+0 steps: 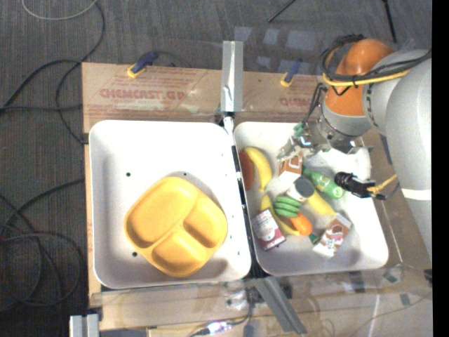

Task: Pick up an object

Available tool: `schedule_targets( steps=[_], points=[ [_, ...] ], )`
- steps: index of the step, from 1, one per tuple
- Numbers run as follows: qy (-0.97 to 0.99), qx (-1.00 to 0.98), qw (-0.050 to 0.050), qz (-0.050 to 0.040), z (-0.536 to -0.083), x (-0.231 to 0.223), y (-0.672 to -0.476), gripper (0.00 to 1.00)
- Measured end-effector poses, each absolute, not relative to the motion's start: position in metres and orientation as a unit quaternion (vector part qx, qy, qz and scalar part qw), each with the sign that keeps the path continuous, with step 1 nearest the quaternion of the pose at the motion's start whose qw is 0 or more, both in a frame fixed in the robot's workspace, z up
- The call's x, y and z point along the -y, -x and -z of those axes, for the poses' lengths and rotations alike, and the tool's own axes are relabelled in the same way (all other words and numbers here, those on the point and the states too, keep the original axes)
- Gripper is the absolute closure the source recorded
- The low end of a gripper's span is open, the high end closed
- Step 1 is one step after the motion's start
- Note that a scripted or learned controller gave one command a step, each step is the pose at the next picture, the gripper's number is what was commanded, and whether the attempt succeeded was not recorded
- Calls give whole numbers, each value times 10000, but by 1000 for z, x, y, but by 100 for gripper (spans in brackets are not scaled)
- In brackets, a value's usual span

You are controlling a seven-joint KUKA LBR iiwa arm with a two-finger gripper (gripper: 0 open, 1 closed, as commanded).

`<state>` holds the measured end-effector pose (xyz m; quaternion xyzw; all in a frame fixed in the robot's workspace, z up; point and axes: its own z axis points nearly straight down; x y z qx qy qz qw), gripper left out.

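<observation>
The right bin holds a pile of toy groceries. Among them are a yellow banana, a small brown carton, a green bottle, a ribbed green vegetable, an orange carrot, a dark red can and a red-and-white carton. My gripper hangs low over the bin's far side, just above the brown carton and right of the banana. Nothing is visibly held in it.
A yellow compartment tray lies in the left bin. A metal post stands behind the divide between the bins. The arm's orange band and grey body cover the right bin's far right corner. Cables trail across the floor at left.
</observation>
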<state>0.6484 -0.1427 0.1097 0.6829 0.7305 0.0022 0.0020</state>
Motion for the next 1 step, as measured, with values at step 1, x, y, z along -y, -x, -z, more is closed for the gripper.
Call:
schedule_targets(
  steps=[1],
  points=[
    [-6954,-7186,1,6,-188,104,-646,100]
  ],
)
